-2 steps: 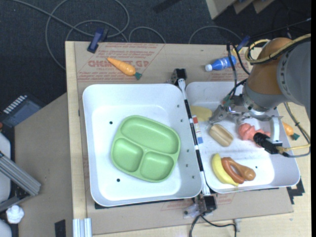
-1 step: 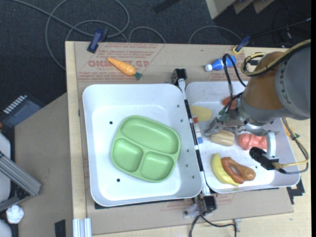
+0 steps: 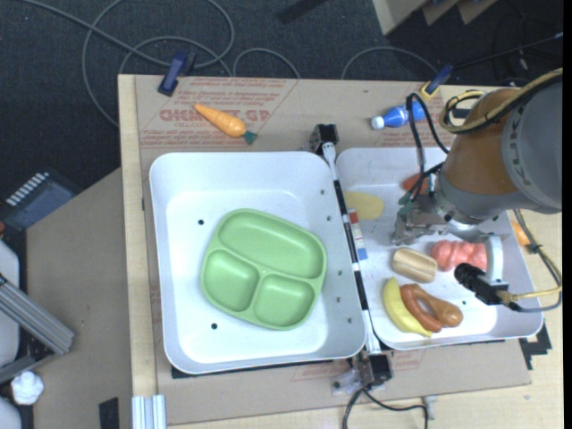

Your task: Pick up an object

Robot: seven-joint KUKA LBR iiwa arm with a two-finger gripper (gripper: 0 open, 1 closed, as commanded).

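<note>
In the right bin [image 3: 527, 324], at the lower right of the frame, lie several toy foods: one tan bread roll [image 3: 413, 264], one pink piece [image 3: 458, 255], one yellow banana [image 3: 399, 308], one brown pretzel-like piece [image 3: 433, 307] and one pale yellow slice [image 3: 365, 206] nearer the bin's upper left. The gripper [image 3: 413, 224] is low over this bin, just above the roll; whether it is clenched or released cannot be told. The left bin [image 3: 170, 195] holds one green three-compartment plate [image 3: 262, 268]. On the bench above the bins lie one toy carrot [image 3: 222, 120] and one small blue-and-white bottle [image 3: 394, 117].
</note>
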